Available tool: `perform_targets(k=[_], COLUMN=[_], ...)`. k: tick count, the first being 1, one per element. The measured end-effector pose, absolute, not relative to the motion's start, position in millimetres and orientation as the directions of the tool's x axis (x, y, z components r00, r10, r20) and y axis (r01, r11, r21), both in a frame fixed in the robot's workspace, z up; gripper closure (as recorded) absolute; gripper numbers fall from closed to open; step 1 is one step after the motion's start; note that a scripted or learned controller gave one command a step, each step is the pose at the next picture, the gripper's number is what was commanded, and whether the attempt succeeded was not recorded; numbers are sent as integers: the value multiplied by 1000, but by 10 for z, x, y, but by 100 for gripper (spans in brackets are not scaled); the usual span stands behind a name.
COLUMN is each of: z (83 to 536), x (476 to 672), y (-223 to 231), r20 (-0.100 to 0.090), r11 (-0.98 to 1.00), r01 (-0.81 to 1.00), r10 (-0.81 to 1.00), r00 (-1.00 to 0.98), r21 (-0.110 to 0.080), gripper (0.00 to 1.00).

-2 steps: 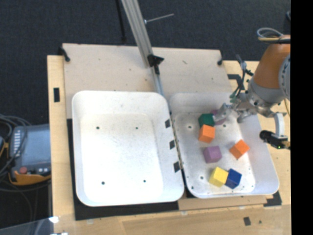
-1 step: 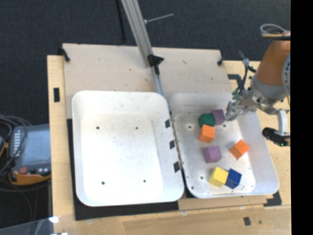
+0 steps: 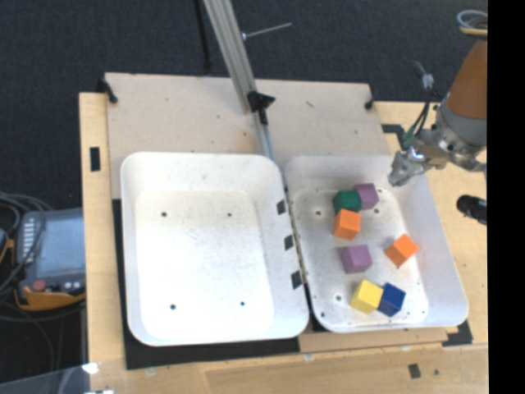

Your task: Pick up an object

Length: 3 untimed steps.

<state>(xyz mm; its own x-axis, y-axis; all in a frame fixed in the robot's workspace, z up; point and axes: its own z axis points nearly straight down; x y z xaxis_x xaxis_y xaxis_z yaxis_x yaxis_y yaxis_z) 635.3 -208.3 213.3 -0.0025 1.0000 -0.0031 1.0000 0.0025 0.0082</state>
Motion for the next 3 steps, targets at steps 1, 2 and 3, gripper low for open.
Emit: perform_targets(k=[1, 2, 3], z=[2587, 2953, 2983], x=[6405, 6413, 6318], y=[-2109, -2126, -1608], r20=[-3, -3, 0], r11=[3, 4, 6], r01=[1000, 1000, 1000], r10=[1000, 1000, 1000], r00=[-3, -4, -6], r21=[7, 6, 2], gripper=[100, 100, 100])
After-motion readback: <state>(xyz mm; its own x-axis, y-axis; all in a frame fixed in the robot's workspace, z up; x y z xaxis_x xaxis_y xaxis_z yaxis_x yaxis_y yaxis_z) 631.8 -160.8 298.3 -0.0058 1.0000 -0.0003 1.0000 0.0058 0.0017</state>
